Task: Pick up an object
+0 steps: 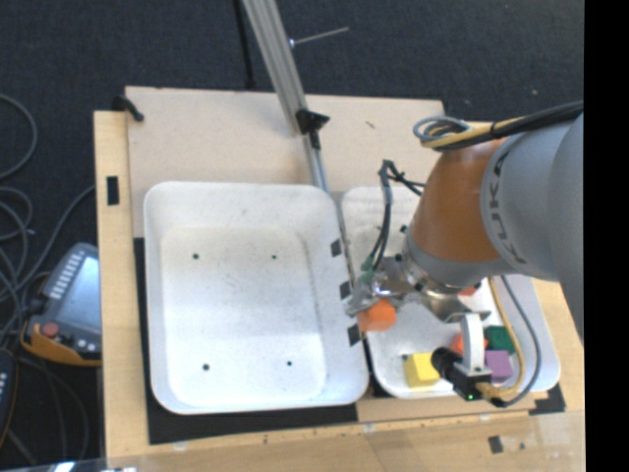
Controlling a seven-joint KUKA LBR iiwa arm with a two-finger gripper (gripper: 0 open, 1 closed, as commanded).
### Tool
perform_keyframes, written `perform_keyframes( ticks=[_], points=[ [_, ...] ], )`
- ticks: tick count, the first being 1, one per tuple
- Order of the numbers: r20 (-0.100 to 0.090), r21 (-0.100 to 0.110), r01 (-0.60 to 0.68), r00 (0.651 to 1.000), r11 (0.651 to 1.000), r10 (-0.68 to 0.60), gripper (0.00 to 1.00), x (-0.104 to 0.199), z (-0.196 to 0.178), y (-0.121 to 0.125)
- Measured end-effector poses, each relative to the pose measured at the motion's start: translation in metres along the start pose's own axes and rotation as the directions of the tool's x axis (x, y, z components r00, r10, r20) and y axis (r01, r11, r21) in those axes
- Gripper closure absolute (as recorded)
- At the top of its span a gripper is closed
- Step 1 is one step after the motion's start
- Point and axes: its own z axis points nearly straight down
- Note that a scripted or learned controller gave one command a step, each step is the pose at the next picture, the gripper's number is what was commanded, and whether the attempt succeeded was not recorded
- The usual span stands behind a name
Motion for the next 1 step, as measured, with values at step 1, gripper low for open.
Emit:
perform_keyframes(
  ticks=[1],
  points=[
    [-0.002,-0.002,0.008,1.000,1.000,-0.008,1.00,0.0630,-0.0337,-0.0115]
  ],
)
